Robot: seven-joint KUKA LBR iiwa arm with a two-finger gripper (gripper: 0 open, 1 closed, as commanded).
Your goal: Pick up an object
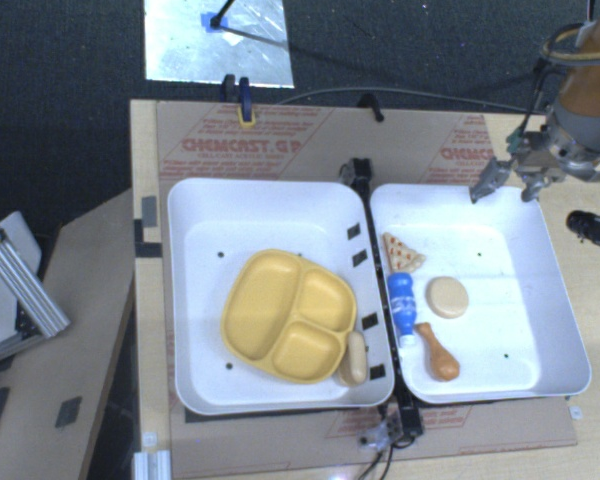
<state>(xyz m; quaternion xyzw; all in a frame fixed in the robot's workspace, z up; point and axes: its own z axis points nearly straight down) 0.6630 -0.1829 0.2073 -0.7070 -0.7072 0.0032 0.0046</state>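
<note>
The two fingers [483,188] of the gripper [505,184] stand apart with nothing between them, their dark tips hanging over the far right rim of the right bin [555,268]. Above them the grey wrist and the orange band of the arm [588,78] run up to the view's right edge, which cuts the rest of the arm off.

The things to pick lie well apart from the gripper, on the left part of the right bin. A blue bottle [402,306] with a white cap lies on its side just beside the divider between the bins, its long axis running near to far, the cap at the near end. Just beyond it lies a waffle-patterned wedge [403,255], its point toward the far left. A round beige disc [447,297] lies flat just right of the bottle. Nearer still, an orange-brown drumstick-shaped piece [437,352] lies slantwise, its thin end toward the bottle's cap and its thick end toward the near right.

In the left bin [195,268] a yellow divided tray [290,315] with three compartments lies turned at an angle. A beige bread-roll-like piece [355,357] lies against its near right corner, long axis near to far; what it is exactly is hard to make out.
</note>
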